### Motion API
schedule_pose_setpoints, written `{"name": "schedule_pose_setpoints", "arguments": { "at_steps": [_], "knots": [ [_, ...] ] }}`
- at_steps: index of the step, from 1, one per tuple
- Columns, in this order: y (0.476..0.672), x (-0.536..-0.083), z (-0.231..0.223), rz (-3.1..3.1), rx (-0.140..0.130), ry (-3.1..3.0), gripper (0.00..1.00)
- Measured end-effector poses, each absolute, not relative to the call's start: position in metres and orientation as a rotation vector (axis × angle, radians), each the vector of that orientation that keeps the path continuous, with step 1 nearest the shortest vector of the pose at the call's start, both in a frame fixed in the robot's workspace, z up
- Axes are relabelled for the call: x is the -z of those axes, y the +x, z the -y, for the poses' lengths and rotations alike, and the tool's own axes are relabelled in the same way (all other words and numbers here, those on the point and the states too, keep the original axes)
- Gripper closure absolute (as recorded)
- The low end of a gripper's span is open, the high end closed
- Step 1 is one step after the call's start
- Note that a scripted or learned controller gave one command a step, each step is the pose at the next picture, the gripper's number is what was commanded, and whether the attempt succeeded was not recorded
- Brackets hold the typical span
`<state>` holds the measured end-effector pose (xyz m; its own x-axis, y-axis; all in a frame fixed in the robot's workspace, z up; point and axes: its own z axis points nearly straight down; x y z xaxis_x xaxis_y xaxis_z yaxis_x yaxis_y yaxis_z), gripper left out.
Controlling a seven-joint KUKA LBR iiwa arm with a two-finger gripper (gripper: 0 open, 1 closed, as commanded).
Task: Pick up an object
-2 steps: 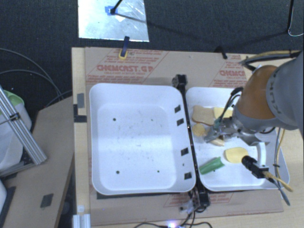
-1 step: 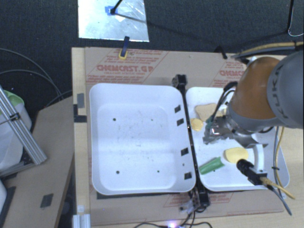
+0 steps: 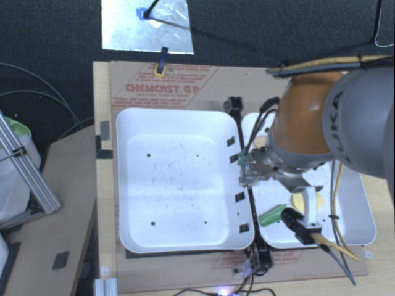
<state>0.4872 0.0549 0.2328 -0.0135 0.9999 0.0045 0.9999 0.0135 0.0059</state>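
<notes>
1. The gripper (image 3: 282, 179) hangs below the grey wrist and orange band over the left half of the right bin (image 3: 365, 228). The wrist covers it from above, so whether it is released or clenched cannot be told, and nothing can be seen in its grasp.
2. At about 7 o'clock from the claw, a green object (image 3: 270, 216) lies tilted on the floor of the right bin, near the bin's left wall and front rim, apart from the claw.
3. At about 5 o'clock, just beside the claw, a yellow object (image 3: 307, 198) lies in the same bin, partly hidden by robot hardware.
4. At 9 o'clock sits the left bin (image 3: 179, 177), its right wall touching the right bin's left wall; faint scuffs and small dark dots mark its floor.
5. Both bins rest on a cardboard sheet (image 3: 185, 82) printed in red, showing at 11 o'clock beyond the left bin.
6. Farther out at 11 o'clock, a shiny metal plate (image 3: 147, 23) lies on the dark floor.
</notes>
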Motion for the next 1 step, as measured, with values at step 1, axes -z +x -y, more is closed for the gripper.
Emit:
{"name": "schedule_pose_setpoints", "arguments": {
  "at_steps": [1],
  "knots": [
    [0.4881,-0.4221,-0.0288,-2.217,-0.026,2.207,1.00]
  ]
}}
